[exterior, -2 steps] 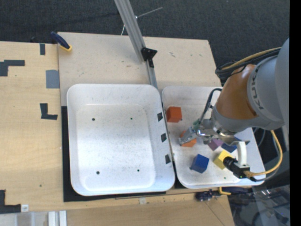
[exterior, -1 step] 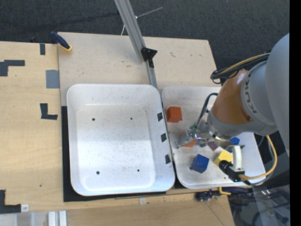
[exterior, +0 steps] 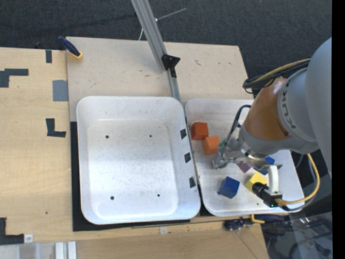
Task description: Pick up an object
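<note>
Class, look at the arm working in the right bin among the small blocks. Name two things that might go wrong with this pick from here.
1. The gripper sits low beside two orange blocks that lie close together; it may nudge them apart or catch both rather than grasp one.
2. The blue block and yellow block lie close under the wrist, so the arm might knock them as it moves.

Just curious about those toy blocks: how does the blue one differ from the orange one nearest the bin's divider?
The blue block is blue and lies near the right bin's front; the orange block lies farther back. The blue one stands alone, the orange one close by a second orange piece. Both look cube-like and similar in size.
</note>
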`<action>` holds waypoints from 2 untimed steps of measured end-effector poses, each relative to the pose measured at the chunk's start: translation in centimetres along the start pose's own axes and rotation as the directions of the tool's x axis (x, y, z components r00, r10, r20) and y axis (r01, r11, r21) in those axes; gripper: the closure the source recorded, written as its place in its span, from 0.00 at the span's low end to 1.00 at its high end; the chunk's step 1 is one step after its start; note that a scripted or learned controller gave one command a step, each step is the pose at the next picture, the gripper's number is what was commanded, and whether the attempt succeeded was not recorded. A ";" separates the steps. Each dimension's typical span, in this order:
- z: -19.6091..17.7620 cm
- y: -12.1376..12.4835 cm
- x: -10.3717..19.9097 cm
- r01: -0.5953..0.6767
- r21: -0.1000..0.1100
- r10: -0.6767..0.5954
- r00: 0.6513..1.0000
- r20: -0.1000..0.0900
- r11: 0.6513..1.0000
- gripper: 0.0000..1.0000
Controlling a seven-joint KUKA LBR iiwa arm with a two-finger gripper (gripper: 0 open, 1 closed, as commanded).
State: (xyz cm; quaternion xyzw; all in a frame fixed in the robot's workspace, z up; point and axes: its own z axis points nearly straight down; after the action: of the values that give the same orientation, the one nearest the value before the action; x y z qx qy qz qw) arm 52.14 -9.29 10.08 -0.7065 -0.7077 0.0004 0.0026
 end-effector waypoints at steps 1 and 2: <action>-6.2 0.4 0.2 0.000 -0.009 0.000 1.000 0.003 1.000 1.00; -10.5 0.8 0.3 0.000 -0.008 0.000 1.000 0.003 1.000 1.00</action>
State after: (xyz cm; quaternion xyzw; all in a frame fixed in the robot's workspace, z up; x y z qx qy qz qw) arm 53.01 -9.04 20.56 -0.7064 -0.7078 -0.0011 -0.0014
